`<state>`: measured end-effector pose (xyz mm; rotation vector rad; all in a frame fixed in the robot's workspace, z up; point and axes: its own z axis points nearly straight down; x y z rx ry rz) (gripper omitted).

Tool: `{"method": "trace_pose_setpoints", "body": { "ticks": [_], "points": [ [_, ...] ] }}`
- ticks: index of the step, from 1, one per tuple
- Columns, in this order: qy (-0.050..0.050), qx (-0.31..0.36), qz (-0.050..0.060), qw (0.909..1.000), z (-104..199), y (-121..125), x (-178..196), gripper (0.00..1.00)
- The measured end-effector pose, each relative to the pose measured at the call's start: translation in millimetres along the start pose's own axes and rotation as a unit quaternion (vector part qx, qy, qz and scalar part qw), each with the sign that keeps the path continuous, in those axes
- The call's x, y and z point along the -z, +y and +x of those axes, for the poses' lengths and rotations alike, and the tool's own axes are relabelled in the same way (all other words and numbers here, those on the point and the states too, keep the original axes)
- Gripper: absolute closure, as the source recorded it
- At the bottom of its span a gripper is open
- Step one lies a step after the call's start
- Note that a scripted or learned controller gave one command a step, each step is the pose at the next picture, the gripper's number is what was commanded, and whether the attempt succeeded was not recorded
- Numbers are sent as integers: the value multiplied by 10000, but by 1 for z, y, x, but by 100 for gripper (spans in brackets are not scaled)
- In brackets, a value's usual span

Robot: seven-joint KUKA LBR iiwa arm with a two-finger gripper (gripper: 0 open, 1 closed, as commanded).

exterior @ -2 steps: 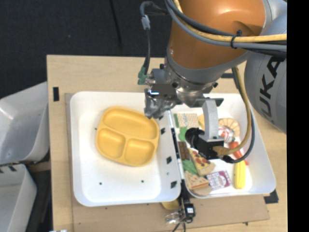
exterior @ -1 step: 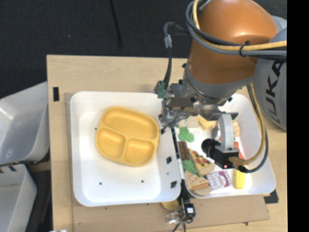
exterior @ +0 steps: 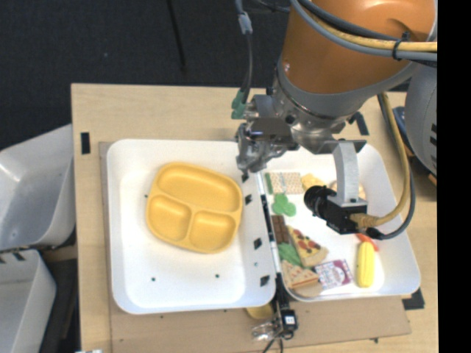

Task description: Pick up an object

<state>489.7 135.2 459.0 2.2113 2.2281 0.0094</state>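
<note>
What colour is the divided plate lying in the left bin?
Yellow all over: the three-compartment plastic plate is plain, with no pattern, seen clearly in the camera view.

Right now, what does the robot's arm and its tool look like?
The arm is bulky, with a glossy orange band above a grey wrist. Black and yellowish cables loop around it. The tool is a small metallic grey assembly with a green part beside it, and a black camera-like unit hangs off a white bracket.

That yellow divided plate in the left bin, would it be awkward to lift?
Probably. The yellow plate looks rigid and light, like moulded plastic, so it shouldn't flop. It lies flat and wide, and its smooth, glossy rim may slip. It seems unlikely to roll.
</note>
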Motion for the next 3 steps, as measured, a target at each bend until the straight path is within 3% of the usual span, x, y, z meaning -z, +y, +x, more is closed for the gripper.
{"method": "trace_pose_setpoints", "body": {
  "ticks": [2, 3],
  "points": [
    [-19, -38, 39, 10000, -45, -1, -53, 100],
    [-10, -33, 12, 10000, -61, -1, -13, 100]
  ]
}}
